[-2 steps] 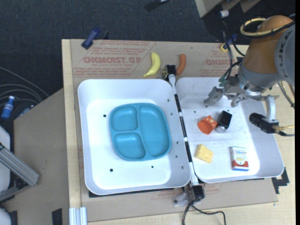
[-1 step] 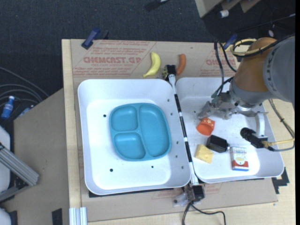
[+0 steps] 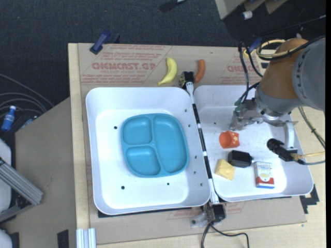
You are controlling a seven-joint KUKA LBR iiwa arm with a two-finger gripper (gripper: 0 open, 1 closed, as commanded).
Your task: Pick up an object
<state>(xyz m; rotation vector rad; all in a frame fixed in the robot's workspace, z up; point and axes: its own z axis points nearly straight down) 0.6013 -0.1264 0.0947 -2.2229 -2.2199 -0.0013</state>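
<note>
We see the gripper [image 3: 239, 119] low in the right bin [image 3: 295, 182] | above an orange object [image 3: 229, 139] | its opening we cannot tell, arm hides it

Arm [image 3: 289, 76] above right bin [image 3: 300, 182] (red object [image 3: 229, 139] just below)

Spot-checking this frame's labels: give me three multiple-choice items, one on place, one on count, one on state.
1. Where is the blue tray?
A. left bin
B. right bin
C. on the bench behind the bins

2. How many compartments does the tray have?
A. two
B. three
C. five

3. How does the gripper stand to the red object?
A. gripping it
B. beside it, apart
C. over the left bin

Key: 1 A, it lies in the left bin. 2 B, two small ones and one long. 3 B, bare bin floor shows between them.
</note>
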